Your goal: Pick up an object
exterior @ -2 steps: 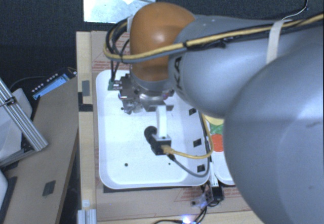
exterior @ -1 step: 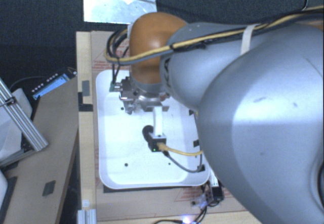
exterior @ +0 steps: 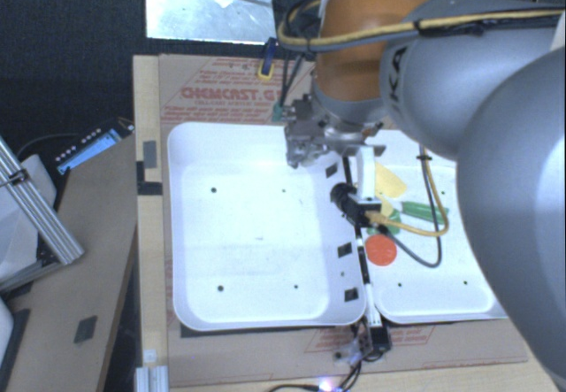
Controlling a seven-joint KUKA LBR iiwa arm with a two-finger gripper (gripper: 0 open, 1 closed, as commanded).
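Above the left bin [exterior: 190,231], the tool [exterior: 302,151] hangs.

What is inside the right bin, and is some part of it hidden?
In the right bin lie a yellow piece, a green stick-shaped object and an orange-red round object. The arm covers the bin's far and right parts, so anything there is hidden.

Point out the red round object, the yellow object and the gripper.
red round object [exterior: 381,250]: camera view, on its top face.
yellow object [exterior: 389,180]: camera view, on its visible middle.
gripper [exterior: 301,154]: camera view, at its tip above the left bin.
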